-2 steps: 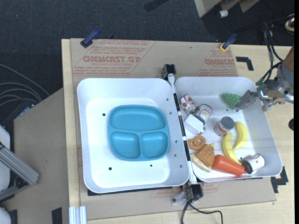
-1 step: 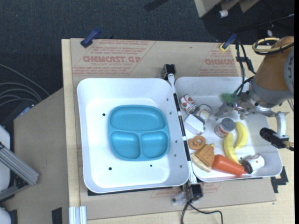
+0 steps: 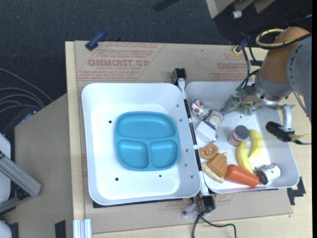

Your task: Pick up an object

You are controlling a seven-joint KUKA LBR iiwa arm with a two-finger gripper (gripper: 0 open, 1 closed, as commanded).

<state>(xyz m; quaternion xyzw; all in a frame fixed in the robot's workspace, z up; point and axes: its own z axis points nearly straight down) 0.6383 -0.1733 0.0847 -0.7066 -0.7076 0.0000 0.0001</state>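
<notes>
The right bin (image 3: pixel 292 168) holds several small objects. A red-and-white can (image 3: pixel 199 108) and a second small can (image 3: pixel 215 118) lie by its left wall, with a white block (image 3: pixel 205 131) below them. Near the front are a pretzel (image 3: pixel 209 150), a tan bread slice (image 3: pixel 216 166) and an orange carrot (image 3: pixel 242 176). A yellow banana (image 3: pixel 247 150) curves beside a grey-lidded jar (image 3: pixel 240 134). A small white-and-brown piece (image 3: pixel 270 172) lies at the front right. My gripper (image 3: pixel 241 102) hangs over the bin's back part, right of the cans, with nothing visibly in it.
The left bin (image 3: pixel 96 172) carries a blue divided plate (image 3: pixel 146 140). A black-hinged divider (image 3: pixel 190 128) separates the bins. The arm's grey body and orange band (image 3: pixel 277 63) cover the right bin's back right corner. A black-tipped bracket (image 3: pixel 280 129) sticks out over the right wall.
</notes>
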